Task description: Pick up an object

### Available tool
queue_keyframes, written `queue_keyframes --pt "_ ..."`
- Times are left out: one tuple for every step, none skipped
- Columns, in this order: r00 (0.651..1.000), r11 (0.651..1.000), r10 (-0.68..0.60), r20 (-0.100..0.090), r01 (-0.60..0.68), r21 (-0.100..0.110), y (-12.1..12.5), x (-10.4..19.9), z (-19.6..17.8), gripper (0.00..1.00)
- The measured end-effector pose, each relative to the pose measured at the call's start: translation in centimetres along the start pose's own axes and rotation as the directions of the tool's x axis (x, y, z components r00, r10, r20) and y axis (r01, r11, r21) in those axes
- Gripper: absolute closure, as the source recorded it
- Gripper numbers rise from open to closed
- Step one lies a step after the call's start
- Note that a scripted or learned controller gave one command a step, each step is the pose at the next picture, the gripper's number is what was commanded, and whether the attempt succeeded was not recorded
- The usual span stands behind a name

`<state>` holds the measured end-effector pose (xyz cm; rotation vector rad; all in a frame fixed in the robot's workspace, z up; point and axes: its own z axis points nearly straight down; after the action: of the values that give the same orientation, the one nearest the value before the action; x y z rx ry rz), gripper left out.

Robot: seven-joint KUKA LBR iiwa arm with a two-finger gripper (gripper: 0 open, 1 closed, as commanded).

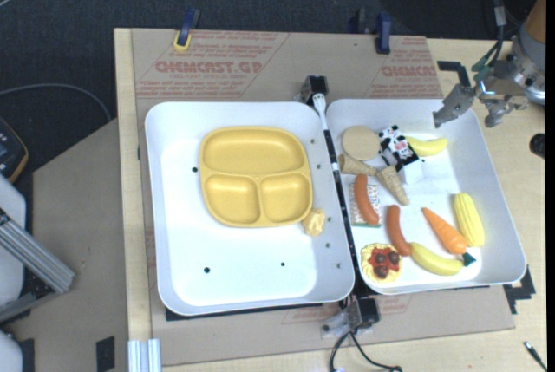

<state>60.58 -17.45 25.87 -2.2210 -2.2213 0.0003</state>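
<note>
The right bin [501,214] holds several toy foods: a round tan biscuit [357,141], a black-and-white cow figure [395,146], a small banana [428,146], two cones [392,183], two sausages [366,199], a carrot [445,230], a corn cob [468,218], a larger banana [436,258] and a small pizza [382,261]. My gripper [475,107] hangs over that bin's far right corner, up and to the right of the small banana. Its fingers [453,106] are open with nothing between them.
The left bin [173,257] carries a yellow divided tray [256,175] and a small pale yellow piece [313,223] by its right wall. Two clamps [183,34] hold the cardboard base at the back. The arm's wrist [529,67] enters from the right.
</note>
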Motion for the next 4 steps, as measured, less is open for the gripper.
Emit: queue_keyframes --pt "1.0 1.0 0.0 -0.002 0.0 0.006 -0.3 0.1 6.3 0.0" --pt "1.0 1.0 -0.001 -0.002 0.001 0.006 -0.6 0.7 12.5 0.0" --pt "1.0 1.0 0.0 -0.002 0.0 0.004 -0.6 0.8 17.6 0.0" --pt "1.0 1.0 0.0 -0.001 0.0 0.004 -0.6 0.7 16.4 1.0"
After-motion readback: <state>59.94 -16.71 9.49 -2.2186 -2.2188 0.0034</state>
